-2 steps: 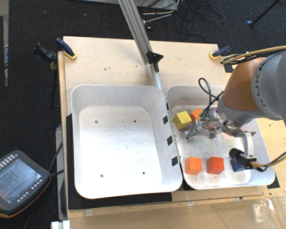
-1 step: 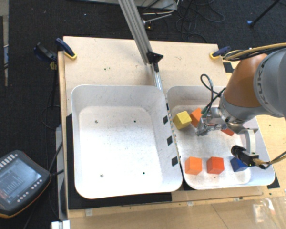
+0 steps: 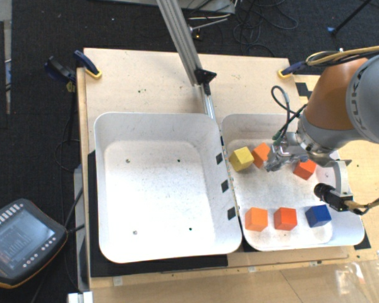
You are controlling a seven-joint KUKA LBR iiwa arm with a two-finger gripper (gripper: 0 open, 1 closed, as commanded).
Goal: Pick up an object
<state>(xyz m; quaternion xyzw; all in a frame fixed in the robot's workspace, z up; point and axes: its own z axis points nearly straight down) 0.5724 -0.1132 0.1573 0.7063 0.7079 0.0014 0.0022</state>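
Gripper (image 3: 275, 160) hung low at right of frame beside orange block (image 3: 261, 154), presumably lined up to grab; I couldn't tell its opening or any hold.

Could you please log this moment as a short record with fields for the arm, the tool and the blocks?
arm: reaches in from the right over the right bin
tool: low beside an orange block
near it: yellow block, red-orange block
front row: orange block, red-orange block, blue block
left bin: beside the right bin
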